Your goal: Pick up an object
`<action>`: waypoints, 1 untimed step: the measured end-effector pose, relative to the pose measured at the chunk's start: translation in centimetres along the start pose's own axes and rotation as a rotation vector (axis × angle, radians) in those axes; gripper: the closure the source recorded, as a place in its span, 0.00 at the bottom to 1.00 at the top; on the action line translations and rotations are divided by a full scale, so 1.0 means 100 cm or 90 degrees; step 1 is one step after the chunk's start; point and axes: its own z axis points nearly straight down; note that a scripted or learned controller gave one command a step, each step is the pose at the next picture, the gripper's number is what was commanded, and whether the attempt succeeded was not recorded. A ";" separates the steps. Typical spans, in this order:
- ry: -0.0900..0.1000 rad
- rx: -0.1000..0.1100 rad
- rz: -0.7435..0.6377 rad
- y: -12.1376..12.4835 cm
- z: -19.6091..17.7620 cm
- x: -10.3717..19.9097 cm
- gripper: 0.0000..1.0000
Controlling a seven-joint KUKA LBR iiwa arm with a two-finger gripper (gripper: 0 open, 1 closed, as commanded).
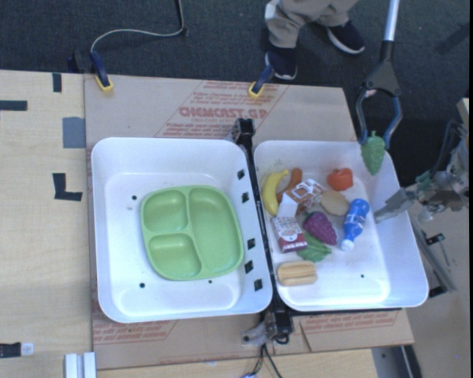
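The right bin (pixel 394 282) holds several toy foods. Among them are a yellow banana (pixel 272 190), an orange-red tomato (pixel 340 179), a blue bottle (pixel 355 220), purple grapes (pixel 321 227), a tan bun (pixel 297 272) and a red-and-white packet (pixel 287 231). My gripper (pixel 396 204) comes in from the right, just over the bin's right rim, about a hand's width right of the blue bottle. Nothing shows between its fingers. A green divided plate (pixel 192 231) lies in the left bin (pixel 118 172).
A blue-jawed reaching tool (pixel 378 109) on a long pole hangs over the right bin's far right corner, with a green leafy toy (pixel 373 154) at its tip. A person's feet (pixel 315 34) stand beyond the bench. Cables and clamps lie along the far edge.
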 end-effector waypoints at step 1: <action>0.000 -0.004 -0.001 0.022 0.168 0.024 0.00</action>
